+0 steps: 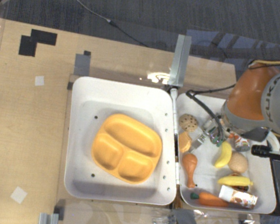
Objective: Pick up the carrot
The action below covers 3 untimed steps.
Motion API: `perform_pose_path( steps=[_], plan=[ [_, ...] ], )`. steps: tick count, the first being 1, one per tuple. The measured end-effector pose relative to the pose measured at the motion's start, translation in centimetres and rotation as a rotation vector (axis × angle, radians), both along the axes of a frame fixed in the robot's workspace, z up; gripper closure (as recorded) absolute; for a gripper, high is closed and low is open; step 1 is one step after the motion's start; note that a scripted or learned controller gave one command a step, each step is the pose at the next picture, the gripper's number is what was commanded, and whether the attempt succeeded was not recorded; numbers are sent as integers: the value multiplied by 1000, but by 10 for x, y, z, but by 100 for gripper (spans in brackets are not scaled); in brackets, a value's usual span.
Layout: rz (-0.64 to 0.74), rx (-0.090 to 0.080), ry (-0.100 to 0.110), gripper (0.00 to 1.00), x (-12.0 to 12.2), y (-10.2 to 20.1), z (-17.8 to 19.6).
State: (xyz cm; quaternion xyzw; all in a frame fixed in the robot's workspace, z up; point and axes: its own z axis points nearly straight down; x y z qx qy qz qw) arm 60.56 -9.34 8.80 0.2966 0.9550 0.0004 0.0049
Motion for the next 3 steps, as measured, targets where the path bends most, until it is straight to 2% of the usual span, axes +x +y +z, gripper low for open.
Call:
perform_pose_path(
  steps=[1,2,3],
  plan=[
    [-14,0,-1,0,17,-37,58],
    [-144,-2,-39,0,-49,-18,22],
    [-381,6,-2,0,-16,9,0]
  ],
)
